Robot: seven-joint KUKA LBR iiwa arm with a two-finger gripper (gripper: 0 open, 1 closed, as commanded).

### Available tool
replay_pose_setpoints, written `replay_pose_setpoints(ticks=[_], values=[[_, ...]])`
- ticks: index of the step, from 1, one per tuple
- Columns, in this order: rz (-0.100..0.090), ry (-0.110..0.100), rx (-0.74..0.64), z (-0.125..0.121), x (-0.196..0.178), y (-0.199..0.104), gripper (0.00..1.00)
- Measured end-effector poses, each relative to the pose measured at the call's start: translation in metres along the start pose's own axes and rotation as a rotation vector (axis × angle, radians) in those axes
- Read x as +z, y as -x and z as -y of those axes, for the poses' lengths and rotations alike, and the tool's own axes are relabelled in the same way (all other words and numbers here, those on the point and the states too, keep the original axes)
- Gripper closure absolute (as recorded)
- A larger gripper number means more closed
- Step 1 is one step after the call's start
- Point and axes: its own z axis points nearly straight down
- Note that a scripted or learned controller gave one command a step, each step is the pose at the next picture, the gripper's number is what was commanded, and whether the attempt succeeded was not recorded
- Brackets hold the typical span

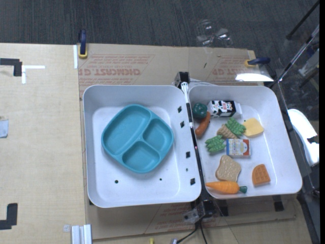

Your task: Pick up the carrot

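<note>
The carrot (223, 187) lies untouched on its side in the right-hand bin (282, 136), at the near edge and close to the near-left corner, its orange body pointing left and its green stub to the right, so the task looks not yet begun: nothing has been lifted, and the whole reach, grasp and raise remain to be done. The state of the tool cannot be told from this view. Just beyond the carrot sits a slice of toy bread (228, 169), with a waffle-like orange piece (260, 175) to its right; farther back lie a small blue-and-white packet (238, 147), green leafy pieces (215, 144), a yellow wedge (253, 127), a reddish sausage shape (203, 126) against the left wall, and a black-and-white carton (223, 108) at the far side. The bread is near enough that a descent on the carrot probably needs care. The left-hand bin (96, 187) holds a teal divided plate (137, 138). Both bins rest on cardboard (117, 67) over a pale wooden bench (38, 151), clamped at the far edge, with dark carpet (127, 9) beyond.
</note>
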Motion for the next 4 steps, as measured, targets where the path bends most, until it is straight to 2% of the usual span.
replay_pose_setpoints(ticks=[4], values=[[0.0,0.0,0.0,0.0,0.0,0.0,0.0]])
